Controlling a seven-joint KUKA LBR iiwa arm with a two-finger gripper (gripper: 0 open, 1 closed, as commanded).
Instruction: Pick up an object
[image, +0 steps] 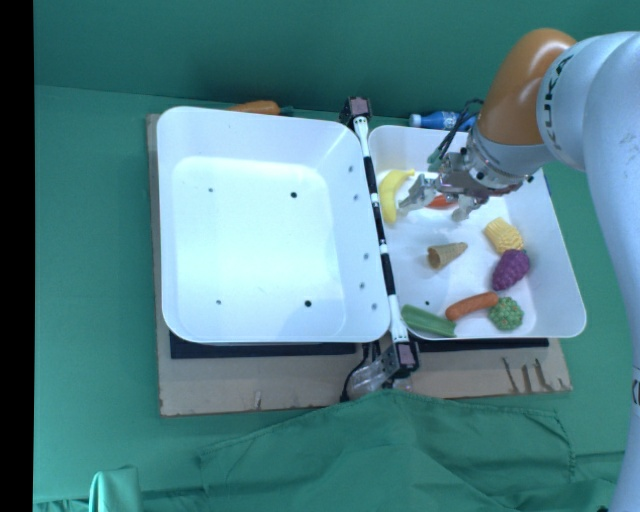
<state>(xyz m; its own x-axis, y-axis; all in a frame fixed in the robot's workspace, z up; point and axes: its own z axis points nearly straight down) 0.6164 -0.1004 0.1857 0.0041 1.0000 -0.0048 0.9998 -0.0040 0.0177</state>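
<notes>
Here the claw hangs low over the right white plastic bin's far-left corner, beside a yellow toy banana. A small red-orange item sits below it, likely the target. Claw opening: cannot tell.

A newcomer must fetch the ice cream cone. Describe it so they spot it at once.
Look in the right bin, the one crowded with toy food. Near its middle, below the gripper, lies the ice cream cone on its side. It is the lone tan, pointed piece; the corn and grapes sit to its right.

I saw the right bin holding the banana at its left wall, the corn behind the grapes, and the carrot between cucumber and broccoli.
</notes>
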